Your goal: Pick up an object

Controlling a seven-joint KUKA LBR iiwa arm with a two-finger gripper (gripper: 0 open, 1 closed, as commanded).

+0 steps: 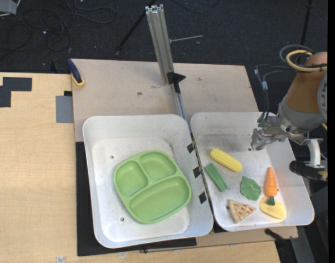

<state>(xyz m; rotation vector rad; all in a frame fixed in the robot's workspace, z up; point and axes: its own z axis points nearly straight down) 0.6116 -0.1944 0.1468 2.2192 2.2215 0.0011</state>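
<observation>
In the right bin [227, 124] lie a yellow corn cob [226, 159], a green bean pod [215, 177], a green leaf piece [250, 188], an orange carrot [271, 182], a pizza slice [240, 210] and a yellow wedge [273, 207]. My gripper [260, 141] hangs over the bin's upper right part, up and to the right of the corn cob, with nothing seen between its fingers. The arm's orange band [304, 92] rises behind it at the right.
The left bin [101, 130] holds a green divided plate [152, 186]. A metal post [162, 43] stands behind the bins, near the gap between them. A wooden table surface lies to the left.
</observation>
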